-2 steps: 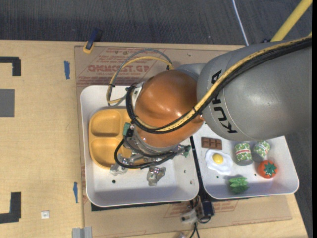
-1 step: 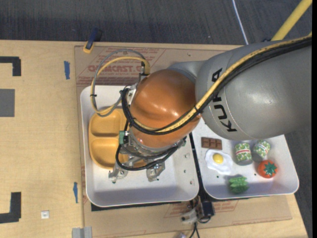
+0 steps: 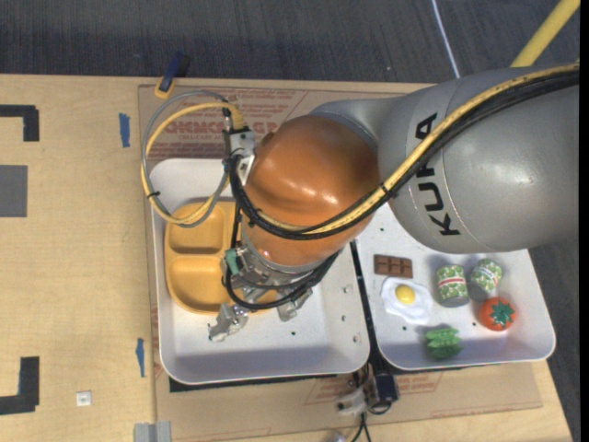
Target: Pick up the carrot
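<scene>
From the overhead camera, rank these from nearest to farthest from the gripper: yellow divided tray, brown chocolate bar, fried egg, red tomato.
Gripper sits in the left bin.
1. Yellow divided tray, left bin, just beside it.
2. Brown chocolate bar and fried egg, right bin's left end; too close to call.
3. Red tomato, right bin's far right.

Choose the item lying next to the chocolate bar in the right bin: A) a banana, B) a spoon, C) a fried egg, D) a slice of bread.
C: the fried egg, white with a yellow yolk, lies just below the brown chocolate bar in the right bin.
</scene>
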`<state>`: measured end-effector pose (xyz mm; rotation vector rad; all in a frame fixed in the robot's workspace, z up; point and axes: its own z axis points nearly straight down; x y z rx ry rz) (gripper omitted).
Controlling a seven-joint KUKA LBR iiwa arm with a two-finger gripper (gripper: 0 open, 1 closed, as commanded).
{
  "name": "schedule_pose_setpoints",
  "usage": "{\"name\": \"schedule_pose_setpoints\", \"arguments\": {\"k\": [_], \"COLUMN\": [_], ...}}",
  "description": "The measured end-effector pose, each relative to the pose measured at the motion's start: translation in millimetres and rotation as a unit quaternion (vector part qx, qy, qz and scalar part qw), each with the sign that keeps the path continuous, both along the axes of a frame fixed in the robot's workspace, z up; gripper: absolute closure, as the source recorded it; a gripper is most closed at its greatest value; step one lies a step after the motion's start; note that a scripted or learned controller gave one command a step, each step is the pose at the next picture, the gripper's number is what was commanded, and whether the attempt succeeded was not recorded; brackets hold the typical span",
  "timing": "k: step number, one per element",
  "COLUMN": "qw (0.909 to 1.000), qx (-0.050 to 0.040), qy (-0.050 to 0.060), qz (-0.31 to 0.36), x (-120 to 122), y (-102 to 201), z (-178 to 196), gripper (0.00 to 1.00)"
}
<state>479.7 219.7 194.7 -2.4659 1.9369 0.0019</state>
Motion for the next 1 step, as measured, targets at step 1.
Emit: {"name": "schedule_pose_setpoints", "arguments": {"k": [1], "qw": [0.9875], "qx": [-0.0018], "qy": [0.001], "qz": [0.158], "x": [-0.8], "y": [5.4], "z": [-48.6], "gripper": [0.00]}}
